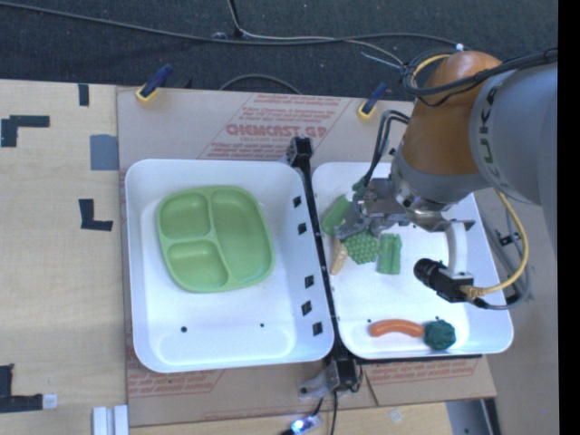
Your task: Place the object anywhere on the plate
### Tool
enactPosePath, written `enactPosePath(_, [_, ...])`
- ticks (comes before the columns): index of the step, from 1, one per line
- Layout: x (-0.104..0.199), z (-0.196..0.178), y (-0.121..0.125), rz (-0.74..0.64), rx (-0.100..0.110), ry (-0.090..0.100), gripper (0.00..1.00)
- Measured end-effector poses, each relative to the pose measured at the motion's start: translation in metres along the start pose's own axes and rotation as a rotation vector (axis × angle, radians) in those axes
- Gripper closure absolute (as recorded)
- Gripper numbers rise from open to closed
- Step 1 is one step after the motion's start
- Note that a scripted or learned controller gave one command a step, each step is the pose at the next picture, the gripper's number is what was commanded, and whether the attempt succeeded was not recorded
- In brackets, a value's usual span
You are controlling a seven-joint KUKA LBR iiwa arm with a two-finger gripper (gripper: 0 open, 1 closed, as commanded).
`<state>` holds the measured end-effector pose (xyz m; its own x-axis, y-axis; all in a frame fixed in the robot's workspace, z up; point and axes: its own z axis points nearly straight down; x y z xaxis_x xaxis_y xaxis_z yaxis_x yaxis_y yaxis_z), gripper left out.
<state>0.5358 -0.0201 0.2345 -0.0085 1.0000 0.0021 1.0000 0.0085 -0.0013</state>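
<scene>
Camera view, starting at the near edge, is showing an orange sausage-shaped toy (396, 329) lying beside a dark green lumpy toy (440, 334) in the right-hand shallow white bin (494, 338). Further up that bin, the two-finger gripper (370, 220) is hovering over a cluster of green plastic toy pieces (373, 247), with a cream cone-shaped piece (338, 260) just beside them; whether its fingers are apart, together or clamped on anything, I cannot tell. Which piece it is targeting is unclear. These toys are probably light, stiff and somewhat slippery, so gripping across the narrow middle of one piece seems wisest. In the left-hand shallow white bin (145, 333), the pale green three-compartment plastic plate (215, 237) is waiting, well apart from them. Beyond, blue-and-yellow clamps (154, 83) are pinning cardboard to the surface (54, 243).
</scene>
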Motion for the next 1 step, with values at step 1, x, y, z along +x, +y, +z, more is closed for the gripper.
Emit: enactPosePath(1, [0.052, 0.0133, 0.0083, 0.002, 0.002, -0.001, 1.0])
